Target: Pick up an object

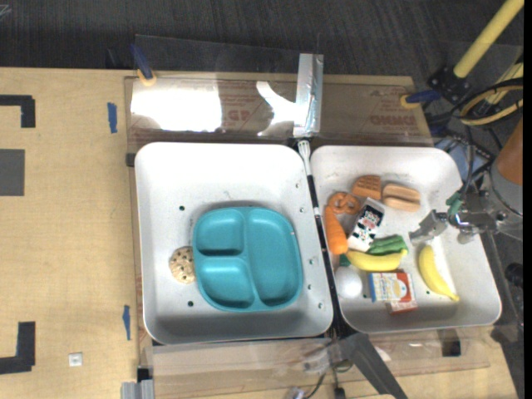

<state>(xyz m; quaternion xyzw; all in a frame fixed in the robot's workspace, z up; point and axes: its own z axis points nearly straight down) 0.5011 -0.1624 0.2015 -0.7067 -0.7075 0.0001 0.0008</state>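
Observation:
The right bin (474, 306) holds a pile of toy food: an orange carrot (335, 227), a hot dog bun (401, 195), a brown roll (366, 187), a black-and-white carton (366, 223), a green pepper (386, 243), a yellow banana (376, 261), a white egg (350, 284) and a red-and-white box (392, 289). A second banana (435, 273) lies apart by the right wall. My gripper (439, 223) hangs over the right side of this bin, just above that second banana, with nothing seen in its grasp.
The left bin (158, 181) carries a teal divided plate (247, 257) with a cookie (182, 264) beside its left edge. A clear plastic sheet and a taped post (307, 94) stand behind the bins. Cables and a yellow pole (490, 32) crowd the far right.

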